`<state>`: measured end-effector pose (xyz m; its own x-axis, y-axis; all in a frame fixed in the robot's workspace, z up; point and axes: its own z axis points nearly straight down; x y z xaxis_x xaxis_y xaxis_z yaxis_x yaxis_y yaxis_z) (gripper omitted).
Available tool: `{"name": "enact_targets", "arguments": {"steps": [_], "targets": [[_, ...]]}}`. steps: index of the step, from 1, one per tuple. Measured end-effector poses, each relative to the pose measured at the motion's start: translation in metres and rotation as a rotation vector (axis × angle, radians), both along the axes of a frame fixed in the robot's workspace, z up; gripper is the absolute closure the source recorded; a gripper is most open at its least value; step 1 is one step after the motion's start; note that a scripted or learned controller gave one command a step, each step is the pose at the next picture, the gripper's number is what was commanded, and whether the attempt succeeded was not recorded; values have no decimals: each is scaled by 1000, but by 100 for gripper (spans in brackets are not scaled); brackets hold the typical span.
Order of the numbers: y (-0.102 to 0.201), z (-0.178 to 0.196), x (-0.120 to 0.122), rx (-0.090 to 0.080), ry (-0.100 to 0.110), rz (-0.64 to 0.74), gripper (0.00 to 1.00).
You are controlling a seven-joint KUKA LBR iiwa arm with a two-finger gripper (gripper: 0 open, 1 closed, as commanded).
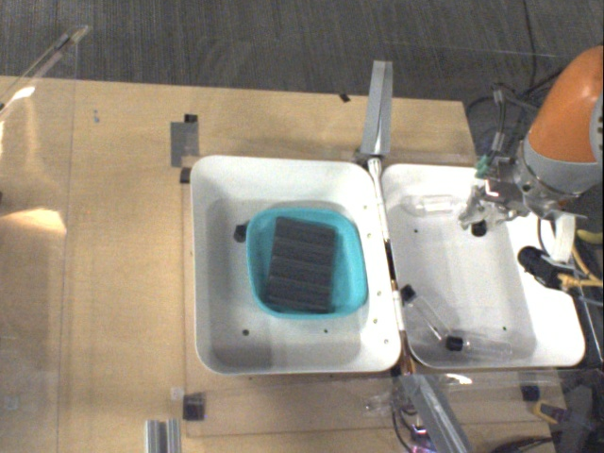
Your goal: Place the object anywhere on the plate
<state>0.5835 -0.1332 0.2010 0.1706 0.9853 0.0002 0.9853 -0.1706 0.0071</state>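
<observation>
Two shallow white bins side by side on a wooden counter (pixel 104 281): left bin (pixel 212 338), right bin (pixel 557 343). Grey metal bar (pixel 378 111) standing behind, between both. Dark grey carpet (pixel 236 17) beyond.

Count of things on the bench

Two shallow white bins sit side by side: the left bin (pixel 212 253) and the right bin (pixel 557 333). One teal plate (pixel 353 262) lies in the left bin, bearing one dark ribbed block (pixel 302 267). One arm enters at the right with one gripper (pixel 479 217).
</observation>
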Motion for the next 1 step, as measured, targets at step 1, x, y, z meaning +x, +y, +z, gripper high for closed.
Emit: {"name": "enact_targets", "arguments": {"steps": [1], "targets": [[66, -4, -60, 1, 3, 48, 100]]}}
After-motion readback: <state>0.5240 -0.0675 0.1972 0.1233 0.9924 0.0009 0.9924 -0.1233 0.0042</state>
